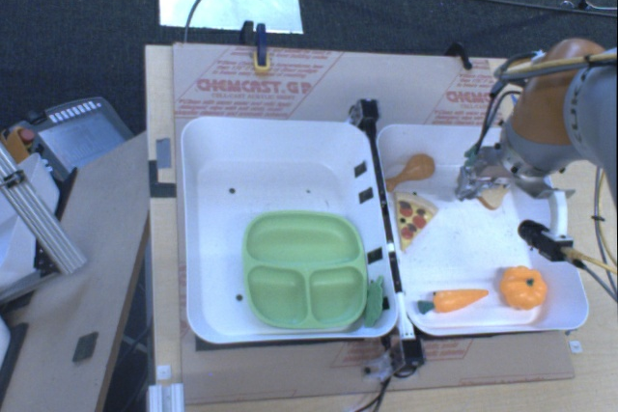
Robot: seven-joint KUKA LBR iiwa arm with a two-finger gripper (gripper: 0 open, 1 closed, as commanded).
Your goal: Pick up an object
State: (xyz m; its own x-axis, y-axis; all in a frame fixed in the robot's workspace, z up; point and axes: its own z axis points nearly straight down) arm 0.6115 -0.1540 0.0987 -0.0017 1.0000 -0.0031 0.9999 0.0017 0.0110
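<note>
Reaching Into the Right Bin

Hanging low over the upper right part of the right bin, the end effector points down at the white floor, and whether it is open or closed cannot be told from this slant. Just beside it, on its right, a small tan piece lies partly hidden under the wrist; what it is cannot be made out. The grey arm with its orange band comes in from the right edge above that bin.

Left of the end effector, a toy drumstick lies near the bin's upper left corner. Below it, a toy pizza slice rests against the left wall. Along the near wall, a toy carrot lies flat, and a small orange pumpkin sits just to its right, apart from it. All four are apart from the end effector.

Next door, the left bin holds a green divided plate in its lower half, with a small green item at the plate's right edge by the divider. Both bins sit on a cardboard sheet on the counter.
</note>
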